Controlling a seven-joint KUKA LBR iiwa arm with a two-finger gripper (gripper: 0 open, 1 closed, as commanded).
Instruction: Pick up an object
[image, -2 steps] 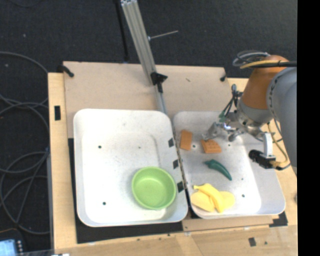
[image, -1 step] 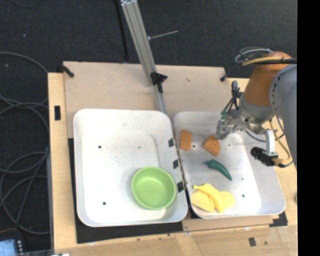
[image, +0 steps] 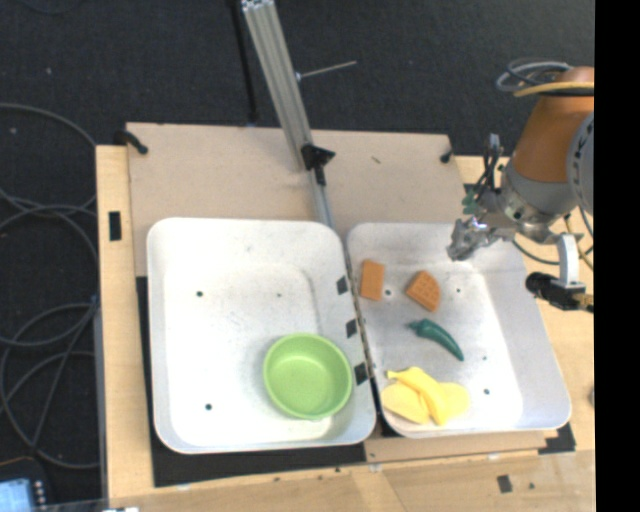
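Orange block, near the right bin's back edge: judged light, stiff; best gripped across flat sides. Gripper nearby; finger state cannot be told.

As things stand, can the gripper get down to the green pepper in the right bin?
Probably yes: the gripper hangs over the right bin, and the green pepper lies apart from its neighbours.

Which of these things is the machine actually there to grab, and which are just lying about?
Could be grabbed, all in the right bin beneath the gripper:
two orange blocks
green pepper
yellow pieces

Just there:
green bowl in the left bin
metal post
loose cables
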